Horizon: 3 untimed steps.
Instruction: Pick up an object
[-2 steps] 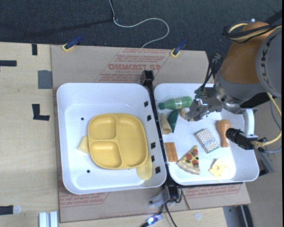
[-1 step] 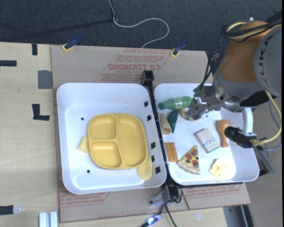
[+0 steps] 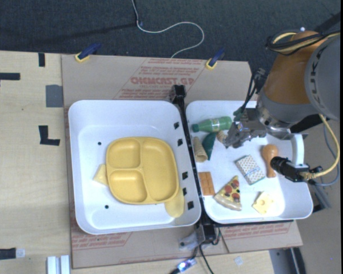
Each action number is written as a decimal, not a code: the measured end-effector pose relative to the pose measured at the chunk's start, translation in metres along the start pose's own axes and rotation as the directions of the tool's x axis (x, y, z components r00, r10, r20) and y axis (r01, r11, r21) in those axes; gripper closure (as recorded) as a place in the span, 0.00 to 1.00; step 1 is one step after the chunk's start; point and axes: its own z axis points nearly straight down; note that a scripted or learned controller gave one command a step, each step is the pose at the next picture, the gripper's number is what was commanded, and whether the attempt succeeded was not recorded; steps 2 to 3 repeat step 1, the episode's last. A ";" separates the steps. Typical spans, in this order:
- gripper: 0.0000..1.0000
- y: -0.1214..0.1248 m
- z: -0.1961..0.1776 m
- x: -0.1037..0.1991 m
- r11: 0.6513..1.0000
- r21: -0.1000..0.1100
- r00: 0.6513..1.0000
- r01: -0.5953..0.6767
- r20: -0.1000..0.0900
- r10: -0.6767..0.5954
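Camera view: dark two-finger gripper (image 3: 238,133) low over right white bin (image 3: 286,210), near its upper middle. How wide it stands, and whether anything is in it: cannot tell. Green plastic bottle (image 3: 212,124) just to gripper's left, lying flat, long axis running left-right, cap end leftward. Glossy, slim, unobstructed on top.

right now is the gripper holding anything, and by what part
Cannot be told. The gripper sits low in the right bin beside the green bottle, but nothing visibly sits between its fingers.
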 end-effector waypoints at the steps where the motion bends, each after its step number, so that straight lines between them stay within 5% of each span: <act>1: 1.00 -0.001 0.002 0.004 1.000 -0.001 1.000 0.001 0.000 -0.001; 3: 1.00 -0.001 0.002 0.004 1.000 -0.001 1.000 0.001 0.000 -0.001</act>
